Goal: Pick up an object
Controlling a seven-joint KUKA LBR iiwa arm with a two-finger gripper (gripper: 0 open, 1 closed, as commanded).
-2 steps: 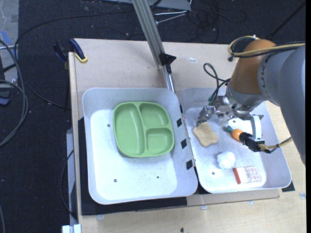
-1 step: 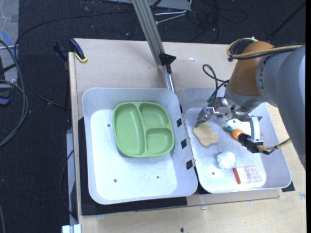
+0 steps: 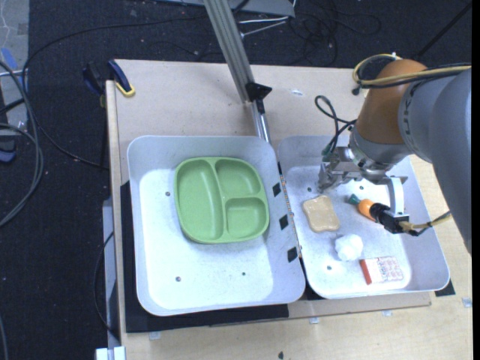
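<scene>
In the right bin [image 3: 424,265] lie a tan slice of bread [image 3: 322,214], a white ball-like lump [image 3: 349,247], a red and white packet [image 3: 382,269] and a small orange piece [image 3: 365,208]. My gripper [image 3: 328,177] hangs low over the bin's far left part, just above and behind the bread. Nothing is visibly between its fingers. The grey arm with its orange band [image 3: 386,107] reaches in from the right above the bin.
The left bin [image 3: 157,268] holds a green divided plate [image 3: 223,199]. A metal pole [image 3: 229,36] slants down from the top to the gap between the bins. Black cables loop beside the wrist.
</scene>
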